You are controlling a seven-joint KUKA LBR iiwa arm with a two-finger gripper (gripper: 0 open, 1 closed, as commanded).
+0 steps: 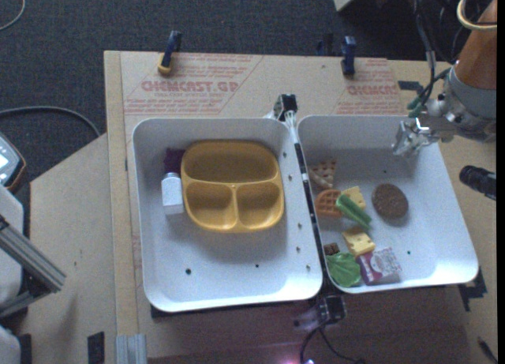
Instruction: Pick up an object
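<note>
White right bin's (442,197) far rim sits under the claw (406,140); finger state unclear.

Two bins sit side by side on the worktop (118,197). In the left bin (158,275), a divided tray (232,184) lies toward the back, with a small bottle (172,194) touching its left edge. In the right bin (442,252), food pieces cluster along the left wall, a round patty (389,201) just right of them, and a packet (381,265) near the front edge.
</note>
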